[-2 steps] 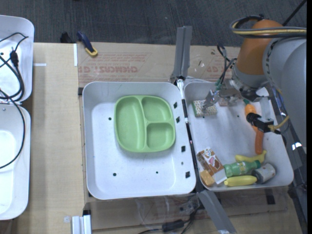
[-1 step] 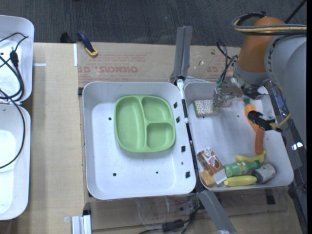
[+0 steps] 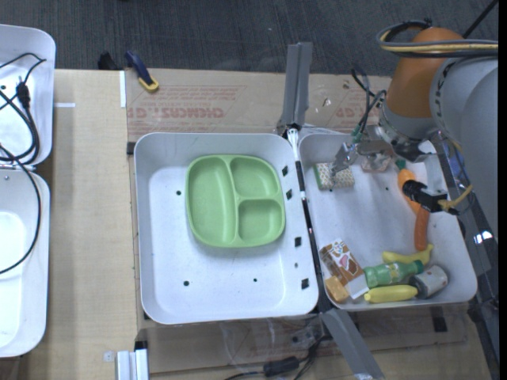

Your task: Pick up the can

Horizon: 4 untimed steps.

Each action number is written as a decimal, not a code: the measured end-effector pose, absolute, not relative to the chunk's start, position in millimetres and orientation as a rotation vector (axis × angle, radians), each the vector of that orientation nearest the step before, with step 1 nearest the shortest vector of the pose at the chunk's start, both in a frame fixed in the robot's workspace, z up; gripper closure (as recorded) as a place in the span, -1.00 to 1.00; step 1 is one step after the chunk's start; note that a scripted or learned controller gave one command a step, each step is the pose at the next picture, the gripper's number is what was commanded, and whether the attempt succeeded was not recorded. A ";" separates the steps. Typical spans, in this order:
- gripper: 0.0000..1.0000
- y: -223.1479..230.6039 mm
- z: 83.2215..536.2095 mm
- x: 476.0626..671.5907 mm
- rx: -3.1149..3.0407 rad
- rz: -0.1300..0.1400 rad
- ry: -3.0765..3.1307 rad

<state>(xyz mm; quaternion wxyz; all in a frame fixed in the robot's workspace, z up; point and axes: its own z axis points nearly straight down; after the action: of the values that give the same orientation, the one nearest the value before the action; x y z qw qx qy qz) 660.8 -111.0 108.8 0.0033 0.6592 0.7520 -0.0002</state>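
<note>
A: Small grey metal can [image 3: 432, 280] noted lying on its side at the near right corner of the right white bin [image 3: 372, 212], touching the green plastic bottle [image 3: 392, 273], with yellow bananas [image 3: 390, 294] just beside.

B: Gripper [image 3: 346, 161]?

A: Seen at the bin's far left, over a pale sponge block [image 3: 333, 176]; nothing is gripped, and whether it is clenched or released cannot be told.

B: Advice for the step?

A: The can should be approached from its free right end, so the bottle is not disturbed.

Green divided plate [image 3: 235, 200] in left bin [image 3: 150, 236]; sponge [image 3: 334, 175], carrot [image 3: 415, 208], bananas [image 3: 390, 294] in right bin [image 3: 372, 220]
</note>
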 end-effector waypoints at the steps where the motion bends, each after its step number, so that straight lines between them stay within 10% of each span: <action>1: -1.00 -165.4 97.5 632.3 2.133 0.006 2.296; 2: -1.00 -94.7 97.7 661.4 2.170 0.006 2.265; 3: 1.00 -96.1 108.1 662.1 2.166 0.005 2.263; 4: -1.00 -96.0 107.9 662.0 2.166 0.005 2.264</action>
<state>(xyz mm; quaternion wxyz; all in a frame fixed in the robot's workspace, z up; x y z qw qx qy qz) 662.0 -96.0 107.9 0.0041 0.6914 0.7225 0.0016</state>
